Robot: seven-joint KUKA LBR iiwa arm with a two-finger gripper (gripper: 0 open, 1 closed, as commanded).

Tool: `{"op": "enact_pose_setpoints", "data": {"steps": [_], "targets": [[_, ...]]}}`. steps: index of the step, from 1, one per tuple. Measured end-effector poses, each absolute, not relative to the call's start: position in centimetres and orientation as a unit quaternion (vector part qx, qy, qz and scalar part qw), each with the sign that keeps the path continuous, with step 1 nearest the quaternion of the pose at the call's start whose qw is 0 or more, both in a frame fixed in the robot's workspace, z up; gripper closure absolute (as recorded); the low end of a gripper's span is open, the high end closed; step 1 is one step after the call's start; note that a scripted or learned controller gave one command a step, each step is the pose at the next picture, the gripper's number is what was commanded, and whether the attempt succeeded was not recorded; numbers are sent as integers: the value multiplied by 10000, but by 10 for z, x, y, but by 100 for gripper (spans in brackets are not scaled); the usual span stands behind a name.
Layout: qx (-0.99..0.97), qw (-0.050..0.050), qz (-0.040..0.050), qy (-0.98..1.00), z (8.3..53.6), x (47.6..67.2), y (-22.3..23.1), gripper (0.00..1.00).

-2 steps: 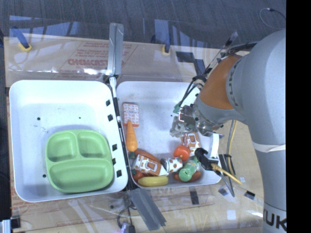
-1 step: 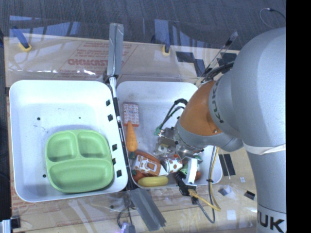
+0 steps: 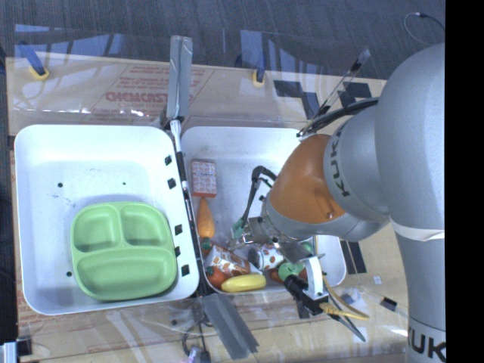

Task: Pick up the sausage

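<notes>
Take the right bin [image 3: 227, 131] as your reference. The sausage [image 3: 205, 218], an orange-brown tapered piece, lies inside the bin against its left wall, about halfway along that wall, and nothing is touching it. Just beyond it, toward the bin's far wall, lies a small red and white packet [image 3: 203, 178]. At the bin's near wall there is a cluster of small items, among them a yellow piece [image 3: 243, 283]. The arm [image 3: 378, 165] covers the bin's right half. The gripper [image 3: 255, 237] hangs low over the bin's near middle, above that cluster and apart from the sausage. You cannot tell whether the gripper is open or closed. The left bin [image 3: 91, 138], touching the right bin's left side, holds a green divided plate [image 3: 121, 248].
</notes>
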State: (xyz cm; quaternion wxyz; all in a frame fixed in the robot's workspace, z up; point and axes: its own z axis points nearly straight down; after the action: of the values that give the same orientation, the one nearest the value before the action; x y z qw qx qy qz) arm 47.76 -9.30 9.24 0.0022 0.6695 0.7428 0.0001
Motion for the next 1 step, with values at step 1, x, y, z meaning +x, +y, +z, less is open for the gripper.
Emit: {"op": "enact_pose_setpoints", "data": {"steps": [1], "targets": [[5243, 4, -1, 8516, 92, 584, -123, 0]]}}
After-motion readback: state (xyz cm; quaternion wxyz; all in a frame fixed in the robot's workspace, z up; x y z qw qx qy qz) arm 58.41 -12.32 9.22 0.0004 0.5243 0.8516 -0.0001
